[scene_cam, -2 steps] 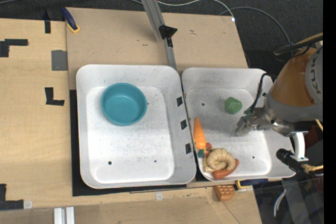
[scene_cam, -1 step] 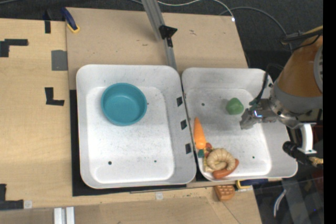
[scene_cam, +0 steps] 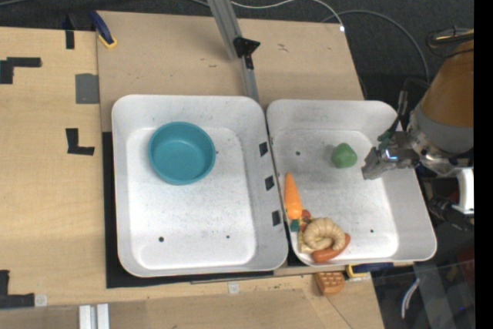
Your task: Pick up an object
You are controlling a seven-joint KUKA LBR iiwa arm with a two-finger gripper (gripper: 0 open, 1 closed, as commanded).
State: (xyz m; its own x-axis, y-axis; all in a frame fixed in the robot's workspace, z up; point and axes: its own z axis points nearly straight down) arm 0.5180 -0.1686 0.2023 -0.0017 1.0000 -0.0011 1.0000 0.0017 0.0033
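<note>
Showing as pale matt wood, the worktop [scene_cam: 177,58]; looking like smooth speckled white plastic, both bins [scene_cam: 123,166]; gleaming faintly, smooth teal plastic bowl [scene_cam: 182,153].

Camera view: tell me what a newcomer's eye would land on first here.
The round teal plastic bowl stands out first, sitting alone in the upper left part of the left white bin. Next comes the small green lumpy ball in the right white bin, with the arm's gripper just to its right. At that bin's near edge lie an orange toy carrot and a beige croissant-shaped toy.
</note>
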